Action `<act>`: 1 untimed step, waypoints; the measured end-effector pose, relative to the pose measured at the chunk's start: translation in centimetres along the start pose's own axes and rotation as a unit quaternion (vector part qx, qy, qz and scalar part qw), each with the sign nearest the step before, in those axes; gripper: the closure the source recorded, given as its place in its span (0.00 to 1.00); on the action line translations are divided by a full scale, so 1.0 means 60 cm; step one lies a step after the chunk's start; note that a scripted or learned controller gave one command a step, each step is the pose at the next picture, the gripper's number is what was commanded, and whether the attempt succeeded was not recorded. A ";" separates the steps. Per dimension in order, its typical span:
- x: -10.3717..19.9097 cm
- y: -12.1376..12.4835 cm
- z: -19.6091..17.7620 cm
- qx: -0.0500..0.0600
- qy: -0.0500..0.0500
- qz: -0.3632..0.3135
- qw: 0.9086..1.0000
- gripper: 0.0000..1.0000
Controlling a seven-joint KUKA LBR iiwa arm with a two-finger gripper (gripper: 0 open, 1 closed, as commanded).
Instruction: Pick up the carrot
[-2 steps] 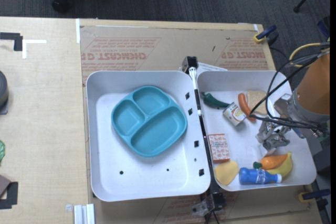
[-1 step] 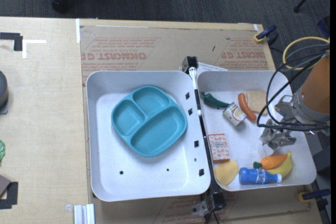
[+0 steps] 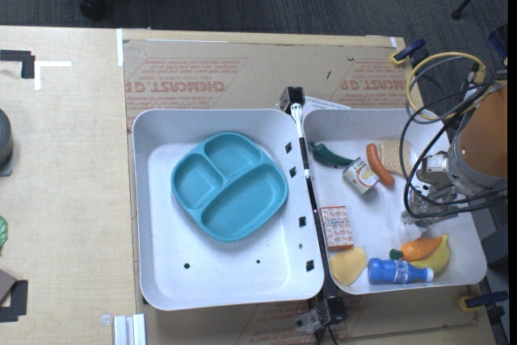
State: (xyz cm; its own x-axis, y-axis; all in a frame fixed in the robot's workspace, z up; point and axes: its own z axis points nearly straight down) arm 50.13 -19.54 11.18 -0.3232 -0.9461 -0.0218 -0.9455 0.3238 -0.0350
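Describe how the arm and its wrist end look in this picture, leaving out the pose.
The arm shows a rounded orange band above a pale grey metal wrist. Black cables loop round it, along with one yellowish cable arching over the top. The gripper is a dark grey metal assembly below the wrist, with thin wires trailing beside it. No lettering or markings can be made out.

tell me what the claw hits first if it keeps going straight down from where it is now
Probably the carrot, which lies just under the claw beside the banana in the right bin. Depth is hard to judge from this slanted view, so it could meet the bin floor next to it.
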 end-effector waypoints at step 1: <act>-0.032 0.025 0.004 0.005 0.010 -0.172 0.985 0.00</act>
State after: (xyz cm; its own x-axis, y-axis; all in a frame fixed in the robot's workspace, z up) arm 49.36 -17.24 10.94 0.0162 -0.9998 0.0129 -0.9988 -0.0167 -0.0461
